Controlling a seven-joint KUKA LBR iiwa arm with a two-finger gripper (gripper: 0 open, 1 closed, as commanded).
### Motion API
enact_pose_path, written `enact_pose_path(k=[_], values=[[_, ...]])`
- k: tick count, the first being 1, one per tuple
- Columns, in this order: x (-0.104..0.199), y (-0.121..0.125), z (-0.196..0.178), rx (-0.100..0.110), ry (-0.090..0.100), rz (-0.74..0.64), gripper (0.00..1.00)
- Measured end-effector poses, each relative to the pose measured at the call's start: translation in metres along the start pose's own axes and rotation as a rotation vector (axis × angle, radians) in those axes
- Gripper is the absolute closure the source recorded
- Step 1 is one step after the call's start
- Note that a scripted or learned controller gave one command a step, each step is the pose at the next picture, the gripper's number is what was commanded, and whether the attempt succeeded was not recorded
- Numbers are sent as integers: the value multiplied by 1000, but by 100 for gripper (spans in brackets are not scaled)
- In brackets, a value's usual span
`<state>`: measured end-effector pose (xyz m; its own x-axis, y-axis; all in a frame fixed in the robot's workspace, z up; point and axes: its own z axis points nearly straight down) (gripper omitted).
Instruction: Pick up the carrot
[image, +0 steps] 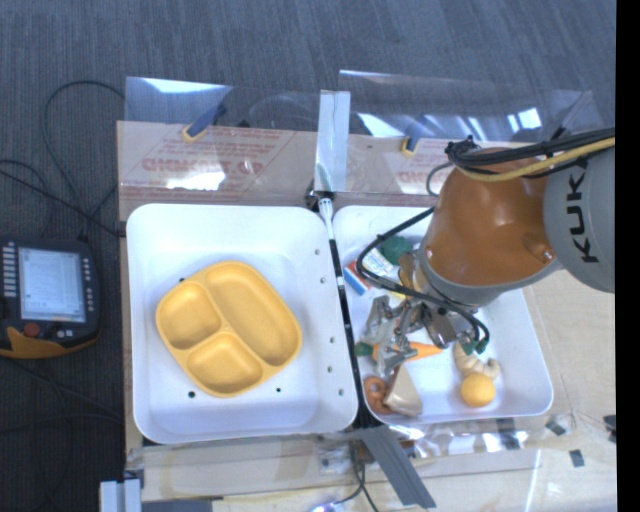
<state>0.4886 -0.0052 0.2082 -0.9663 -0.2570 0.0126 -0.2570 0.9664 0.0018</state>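
Yellow plastic makes up the three-compartment plate (228, 327) lying alone in the shallow white left bin (150, 240), well apart from everything else. Clutter sits in the shallow white right bin (535, 375): a small orange carrot (424, 350), slim and tapered, lies roughly level near the middle of that bin, its pointed tip toward the right. Just left of it a green-and-orange scrap (366, 351) lies by the divider, and below it sit a small orange ring-shaped piece (374, 388) and a tan wedge-shaped block (403, 397). To the carrot's right stand a pale cream lump (470, 362) and, beneath that, a round yellow-orange ball (478, 391). A blue-and-white packet (362, 269) and a green item (398, 246) lie further up the bin, partly under black cables.

Over the carrot hangs the grey arm's orange-banded wrist (485, 235), and the metal end effector (412, 333) reaches down just above and beside the carrot, crowding it; whether its grasp is spread or closed cannot be told, since the linkage blurs into the clutter
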Motion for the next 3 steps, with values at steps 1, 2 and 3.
enact_pose_path(k=[1, 2, 3], values=[[-93, -20, -21, 1, -13, -212, 100], [-93, -6, -15, 1, -11, -429, 100], [-173, -32, -49, 3, -15, -413, 100]])
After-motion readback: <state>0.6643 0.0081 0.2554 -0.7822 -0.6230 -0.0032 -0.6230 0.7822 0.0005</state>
